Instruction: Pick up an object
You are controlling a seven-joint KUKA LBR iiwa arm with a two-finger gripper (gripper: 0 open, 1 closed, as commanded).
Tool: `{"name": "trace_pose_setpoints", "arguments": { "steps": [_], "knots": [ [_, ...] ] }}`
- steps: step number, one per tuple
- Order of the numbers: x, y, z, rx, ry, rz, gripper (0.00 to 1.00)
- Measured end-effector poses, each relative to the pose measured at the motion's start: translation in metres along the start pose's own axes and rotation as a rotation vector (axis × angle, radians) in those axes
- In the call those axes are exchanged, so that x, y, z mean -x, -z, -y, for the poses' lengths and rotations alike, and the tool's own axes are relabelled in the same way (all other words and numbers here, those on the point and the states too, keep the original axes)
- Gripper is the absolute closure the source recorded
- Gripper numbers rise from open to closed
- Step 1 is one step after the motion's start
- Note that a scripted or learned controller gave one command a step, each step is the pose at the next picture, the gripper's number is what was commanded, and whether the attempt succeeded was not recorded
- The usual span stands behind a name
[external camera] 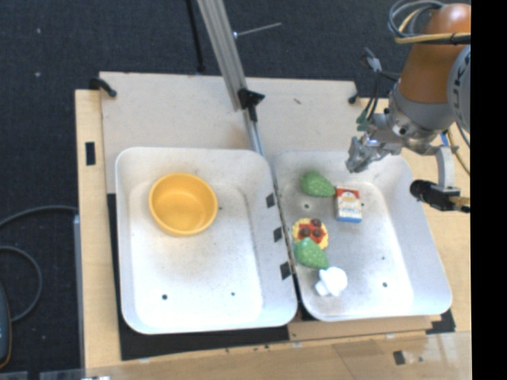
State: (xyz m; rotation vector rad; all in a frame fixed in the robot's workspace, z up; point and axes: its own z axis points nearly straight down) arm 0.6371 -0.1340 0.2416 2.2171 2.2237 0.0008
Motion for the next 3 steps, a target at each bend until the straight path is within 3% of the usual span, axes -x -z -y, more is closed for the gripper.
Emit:
{"name": "trace_pose_setpoints", "arguments": {
  "steps": [1, 3],
  "knots": [
    [0.001, 0.051, -0.001, 0.005, 0.001, 0.000, 1.00],
    [-0.086, 0.039, 0.039, 0.000, 0.003, -0.001, 1.00]
  ]
}}
